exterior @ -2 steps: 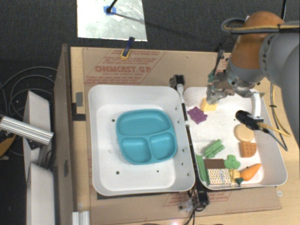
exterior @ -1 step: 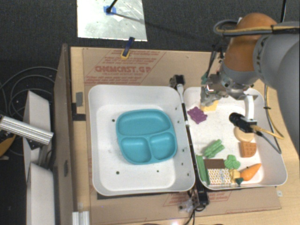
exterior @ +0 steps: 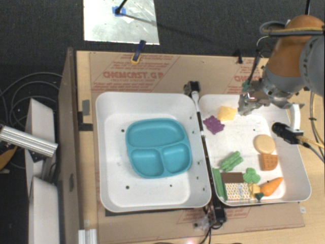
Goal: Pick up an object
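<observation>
Cardboard-topped bench (exterior: 152, 67) with two shallow white bins on it, so starting at the near edge: the right white bin (exterior: 299, 179) has a pile in its front corner, an orange plastic carrot (exterior: 271, 185), a patterned little box (exterior: 236, 191) and a green leafy toy (exterior: 250, 176), with a green bean-pod piece (exterior: 231, 161) just behind them. A bit further back sit a waffle-textured brown square (exterior: 268, 161) touching a round tan biscuit (exterior: 264, 144). The left white bin (exterior: 109, 136) just carries a teal plastic divided tray (exterior: 157, 147). Toward the far end of the right bin there's a purple crinkly lump (exterior: 214, 124) and a yellow cheese-like wedge (exterior: 227, 113), and the hand (exterior: 248, 104) hangs just beside that wedge. Can't tell how far apart its tips are from this angle, and I see nothing between them. If I'm guessing, the wedge is the target: I'd shift left until it's centred, then drop straight down, staying clear of the purple lump.
</observation>
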Motion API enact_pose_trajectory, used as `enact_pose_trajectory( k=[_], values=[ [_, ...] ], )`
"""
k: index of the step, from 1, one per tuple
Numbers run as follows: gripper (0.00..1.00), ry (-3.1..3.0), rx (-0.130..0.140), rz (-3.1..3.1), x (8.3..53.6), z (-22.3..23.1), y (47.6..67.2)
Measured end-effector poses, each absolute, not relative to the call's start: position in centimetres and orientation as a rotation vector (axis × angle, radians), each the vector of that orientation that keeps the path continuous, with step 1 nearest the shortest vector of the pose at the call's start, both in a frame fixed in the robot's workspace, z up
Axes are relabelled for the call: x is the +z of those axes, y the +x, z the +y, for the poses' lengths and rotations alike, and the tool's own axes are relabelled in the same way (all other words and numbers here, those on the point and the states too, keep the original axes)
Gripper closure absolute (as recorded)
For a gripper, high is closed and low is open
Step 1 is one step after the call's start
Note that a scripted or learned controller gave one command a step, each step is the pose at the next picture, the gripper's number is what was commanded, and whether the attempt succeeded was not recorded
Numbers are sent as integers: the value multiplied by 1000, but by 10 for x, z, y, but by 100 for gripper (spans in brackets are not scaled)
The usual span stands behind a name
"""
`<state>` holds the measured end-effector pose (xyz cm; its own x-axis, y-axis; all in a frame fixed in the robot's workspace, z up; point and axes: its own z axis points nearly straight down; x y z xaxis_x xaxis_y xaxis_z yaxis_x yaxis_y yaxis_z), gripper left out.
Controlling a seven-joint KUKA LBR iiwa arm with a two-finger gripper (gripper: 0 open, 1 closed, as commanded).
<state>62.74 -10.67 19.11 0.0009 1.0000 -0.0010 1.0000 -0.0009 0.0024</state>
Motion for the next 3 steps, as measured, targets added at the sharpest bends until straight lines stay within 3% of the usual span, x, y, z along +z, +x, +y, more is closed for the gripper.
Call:
enact_pose_trajectory(
  k=[1, 2, 3],
  values=[
    [100, 2213, 3, 2230, 196, -56, 617],
    [100, 2215, 2, 2226, 190, -50, 621],
    [100, 2221, 1, 2220, 206, -77, 607]
  ],
)
